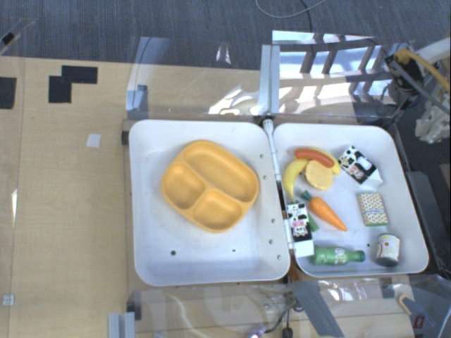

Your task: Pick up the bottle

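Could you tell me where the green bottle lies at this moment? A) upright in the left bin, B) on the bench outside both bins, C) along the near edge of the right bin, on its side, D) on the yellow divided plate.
C: the green bottle lies on its side near the front rim of the right bin, between the cow-print carton and the small can.

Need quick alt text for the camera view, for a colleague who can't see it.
A green bottle lies on its side near the front of the right bin, among toy foods and small cartons. The left bin holds a yellow divided plate.
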Motion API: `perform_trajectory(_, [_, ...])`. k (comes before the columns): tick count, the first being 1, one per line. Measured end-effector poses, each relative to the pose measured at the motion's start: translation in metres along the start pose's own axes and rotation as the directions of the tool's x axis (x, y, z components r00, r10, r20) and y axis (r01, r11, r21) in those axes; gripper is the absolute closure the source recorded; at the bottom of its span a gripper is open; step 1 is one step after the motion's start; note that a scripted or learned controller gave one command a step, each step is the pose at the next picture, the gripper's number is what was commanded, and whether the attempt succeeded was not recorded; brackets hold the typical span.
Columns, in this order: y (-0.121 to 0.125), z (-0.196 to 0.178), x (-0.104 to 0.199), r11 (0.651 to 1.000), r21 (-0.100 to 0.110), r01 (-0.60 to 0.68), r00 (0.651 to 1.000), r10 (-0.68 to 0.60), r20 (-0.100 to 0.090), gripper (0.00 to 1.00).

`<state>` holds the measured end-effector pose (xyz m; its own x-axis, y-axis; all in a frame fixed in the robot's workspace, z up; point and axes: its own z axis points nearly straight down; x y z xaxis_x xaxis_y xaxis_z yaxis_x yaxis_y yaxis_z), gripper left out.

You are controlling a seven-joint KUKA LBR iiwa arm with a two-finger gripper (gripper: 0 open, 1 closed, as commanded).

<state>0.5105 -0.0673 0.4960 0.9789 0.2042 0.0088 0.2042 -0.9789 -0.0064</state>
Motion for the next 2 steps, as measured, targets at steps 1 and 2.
perform_trajectory(1, [0.0002, -0.0098, 0.0004, 1.0, 0.001, 0.002, 1.0, -0.002, -0.001, 1.0])
perform_trajectory(2, [0.0005, -0.0196, 0.0008, 1.0, 0.002, 0.005, 1.0, -0.005, -0.002, 1.0])
